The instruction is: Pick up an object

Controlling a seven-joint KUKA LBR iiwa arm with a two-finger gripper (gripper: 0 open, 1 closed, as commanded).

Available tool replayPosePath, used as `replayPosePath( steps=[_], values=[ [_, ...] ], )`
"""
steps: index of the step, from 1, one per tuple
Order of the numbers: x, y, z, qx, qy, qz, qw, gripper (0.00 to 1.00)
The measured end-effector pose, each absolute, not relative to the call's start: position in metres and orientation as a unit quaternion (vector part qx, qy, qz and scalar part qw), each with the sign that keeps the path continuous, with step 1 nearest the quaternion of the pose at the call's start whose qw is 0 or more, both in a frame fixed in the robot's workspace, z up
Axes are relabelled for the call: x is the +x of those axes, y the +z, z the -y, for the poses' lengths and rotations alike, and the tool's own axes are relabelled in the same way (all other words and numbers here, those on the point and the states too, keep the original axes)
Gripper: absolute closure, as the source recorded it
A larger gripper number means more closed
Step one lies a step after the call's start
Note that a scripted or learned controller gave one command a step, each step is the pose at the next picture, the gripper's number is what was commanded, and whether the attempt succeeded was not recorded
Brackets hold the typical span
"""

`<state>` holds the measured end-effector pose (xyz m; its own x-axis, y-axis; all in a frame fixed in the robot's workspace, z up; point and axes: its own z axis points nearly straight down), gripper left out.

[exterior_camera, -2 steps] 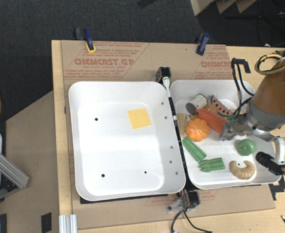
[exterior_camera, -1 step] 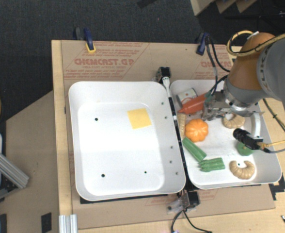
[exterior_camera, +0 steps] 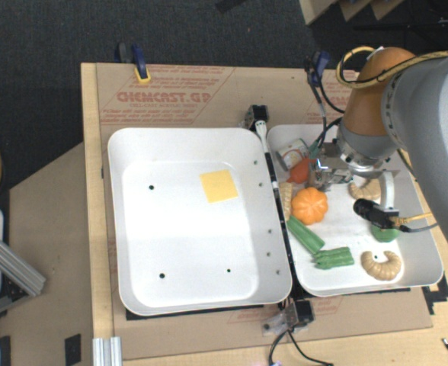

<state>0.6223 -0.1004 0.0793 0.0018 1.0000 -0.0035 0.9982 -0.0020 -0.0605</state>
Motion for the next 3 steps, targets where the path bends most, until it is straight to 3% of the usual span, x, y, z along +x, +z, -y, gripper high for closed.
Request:
replayPosePath(
  steps=[1,2,3],
  values=[
    [0.669,0.191,0.062,-0.706,-0.0035,0.708,-0.004,1.0],
    [0.657,0.185,0.066,-0.707,0.001,0.707,0.001,1.0],
    [0.657,0.185,0.066,-0.707,0.0009,0.707,0.001,0.0]
  ],
)
